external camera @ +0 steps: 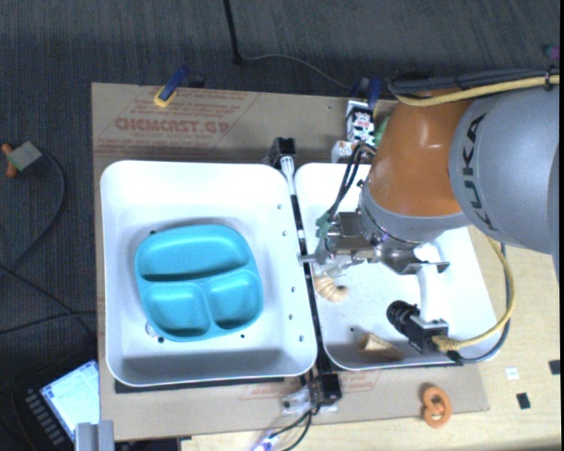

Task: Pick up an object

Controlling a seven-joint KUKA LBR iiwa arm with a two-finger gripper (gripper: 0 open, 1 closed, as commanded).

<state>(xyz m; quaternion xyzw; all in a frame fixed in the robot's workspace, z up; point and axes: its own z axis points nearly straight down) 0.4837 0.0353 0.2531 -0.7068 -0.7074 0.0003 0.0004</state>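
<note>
The gripper (336,269) is low in the right bin (470,252), just above a small tan object (333,291) by the divider; jaw state I cannot tell — a grasp could clip the bin wall, or nudge the piece away

I see a divided tray (199,281) in the left bin (122,186); the arm (451,172) hangs over the right bin (479,294), two small pieces (333,291) below it.

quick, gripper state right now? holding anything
Gripper: cannot be told; it sits low in the right bin by a small tan object, with nothing visibly held.
</note>
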